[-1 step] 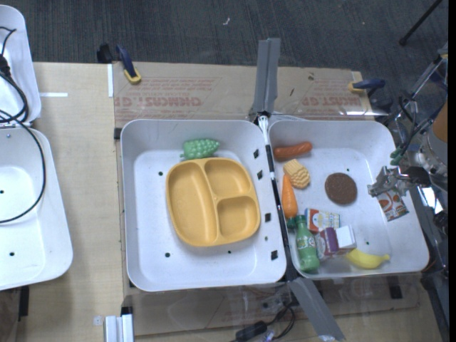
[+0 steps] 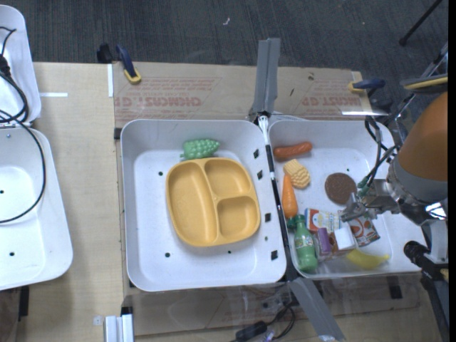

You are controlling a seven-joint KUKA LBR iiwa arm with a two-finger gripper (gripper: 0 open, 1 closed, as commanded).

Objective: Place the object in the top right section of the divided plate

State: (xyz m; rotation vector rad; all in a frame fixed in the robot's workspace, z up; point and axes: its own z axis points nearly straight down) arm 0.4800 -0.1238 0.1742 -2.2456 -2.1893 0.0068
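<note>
Divided plate (image 2: pixel 212 201) sits in left bin (image 2: pixel 142 191), sections bare. Tool (image 2: pixel 354 210) low over cluttered right bin (image 2: pixel 335 137) – finger state: cannot tell. Target object unclear among packed carton (image 2: pixel 363 230), banana (image 2: pixel 367 259), bottle (image 2: pixel 305 246) – risk: snagging neighbour, gripping nothing.

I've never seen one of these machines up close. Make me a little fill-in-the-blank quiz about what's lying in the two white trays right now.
1. The yellow divided plate lies in the ____ bin.
2. The hot dog lies in the ____ bin.
3. The bumpy toy touching the plate's far rim is ____ in colour.
4. The carrot lies beside the wall between the bins, and its colour is ____.

Missing words: left; right; green; orange
</note>
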